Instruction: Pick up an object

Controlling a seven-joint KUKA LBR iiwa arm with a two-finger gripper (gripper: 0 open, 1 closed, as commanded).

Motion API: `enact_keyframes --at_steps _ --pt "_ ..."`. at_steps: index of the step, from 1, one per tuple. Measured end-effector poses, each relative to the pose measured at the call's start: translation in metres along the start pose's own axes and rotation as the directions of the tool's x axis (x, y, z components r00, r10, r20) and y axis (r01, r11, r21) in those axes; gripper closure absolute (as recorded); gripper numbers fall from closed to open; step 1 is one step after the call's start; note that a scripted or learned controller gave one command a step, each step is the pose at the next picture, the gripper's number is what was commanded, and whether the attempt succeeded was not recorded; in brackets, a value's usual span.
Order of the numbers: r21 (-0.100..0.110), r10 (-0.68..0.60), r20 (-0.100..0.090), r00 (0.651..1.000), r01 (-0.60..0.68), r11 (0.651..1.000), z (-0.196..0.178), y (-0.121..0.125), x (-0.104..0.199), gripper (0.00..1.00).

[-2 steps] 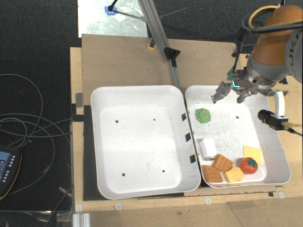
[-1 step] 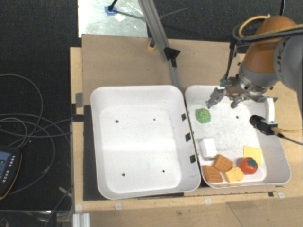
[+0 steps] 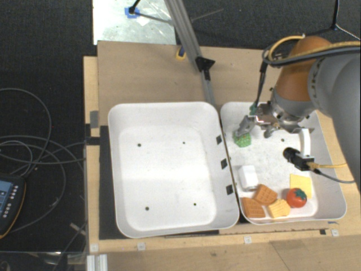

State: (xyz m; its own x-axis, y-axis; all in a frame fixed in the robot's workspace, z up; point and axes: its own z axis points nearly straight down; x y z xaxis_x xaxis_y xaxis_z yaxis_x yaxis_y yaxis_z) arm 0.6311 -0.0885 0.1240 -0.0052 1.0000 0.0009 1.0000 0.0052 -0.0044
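The gripper (image 3: 246, 130) is low in the right bin (image 3: 333, 208), up toward that bin's far left corner, fingers pointing down and to the left, and right at their tips sits a small green object (image 3: 243, 140). It is touching or very nearly touching the green piece, but whether the piece is actually between the fingers or just beside them, I cannot tell from this angle, nor how far apart the fingers stand. So no claim of a grasp yet. Behind the gripper, the grey arm (image 3: 333, 89) with its orange band (image 3: 296, 72) sweeps in from the right. Further out, along the bin's near edge, lies a cluster: a white block (image 3: 247, 176), two orange waffle-like pieces (image 3: 265, 195) (image 3: 253, 208), a yellow-orange piece (image 3: 279, 208), a red tomato (image 3: 296, 197) and a yellow wedge (image 3: 300, 183). The left bin (image 3: 121, 168) lies alongside. The risks, as I judge them: the green piece is small and close to the bin wall, so an off-centre close could squirt it sideways or pinch only its edge, and it would drop on the lift. Coming down too far could also jam the fingertips on the bin floor.
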Motion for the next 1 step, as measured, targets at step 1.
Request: enact_keyframes --at_steps 1 --pt "-0.002 0.002 0.001 1.0 -0.002 1.0 0.0349 0.0001 0.0004 0.0"
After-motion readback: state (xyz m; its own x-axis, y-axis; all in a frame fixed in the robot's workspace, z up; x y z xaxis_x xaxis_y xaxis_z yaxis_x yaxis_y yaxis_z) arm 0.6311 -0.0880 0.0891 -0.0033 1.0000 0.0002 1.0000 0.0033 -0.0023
